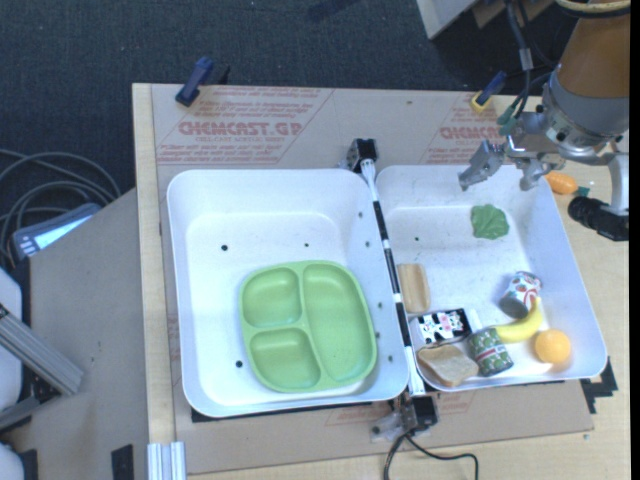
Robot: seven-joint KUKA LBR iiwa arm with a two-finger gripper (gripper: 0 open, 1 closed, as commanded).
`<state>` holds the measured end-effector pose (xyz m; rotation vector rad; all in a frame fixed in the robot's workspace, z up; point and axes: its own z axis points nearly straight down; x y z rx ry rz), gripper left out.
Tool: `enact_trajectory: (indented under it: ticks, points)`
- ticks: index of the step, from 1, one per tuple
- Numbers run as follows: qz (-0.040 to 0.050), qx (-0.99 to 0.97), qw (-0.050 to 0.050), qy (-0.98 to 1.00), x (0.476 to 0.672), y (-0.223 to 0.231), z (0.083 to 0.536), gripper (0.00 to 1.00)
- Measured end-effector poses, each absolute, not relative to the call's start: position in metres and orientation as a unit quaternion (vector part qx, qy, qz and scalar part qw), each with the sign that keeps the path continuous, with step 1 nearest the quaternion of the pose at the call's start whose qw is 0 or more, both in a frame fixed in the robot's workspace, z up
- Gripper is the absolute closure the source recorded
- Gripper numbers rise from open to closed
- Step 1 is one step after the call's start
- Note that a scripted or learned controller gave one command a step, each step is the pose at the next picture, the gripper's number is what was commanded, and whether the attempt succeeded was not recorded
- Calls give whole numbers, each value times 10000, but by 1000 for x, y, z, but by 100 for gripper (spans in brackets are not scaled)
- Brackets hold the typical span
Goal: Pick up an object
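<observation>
My gripper [499,175] hangs above the far edge of the right bin [575,258], and its two fingers are spread with nothing between them. Just in front of it a green leafy piece [490,221] lies on the bin floor. Closer to the near edge lie a tan block [413,288], a black-and-white box [443,323], a bread slice [447,366], a green can [490,351], a banana [524,325], an orange [552,347] and a small silvery patterned item [521,288].
The left bin [200,218] holds a green divided plate [306,325]. Blue clamps [195,81] sit on the cardboard behind the bins. A small orange item [562,181] lies beside the right bin's far right corner. Cables trail at the far left.
</observation>
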<state>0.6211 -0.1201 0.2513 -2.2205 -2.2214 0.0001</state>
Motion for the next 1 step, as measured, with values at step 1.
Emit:
enact_trajectory:
  ticks: [1]
  points:
    - [10,-7074,8,-7068,632,-178,187,0]
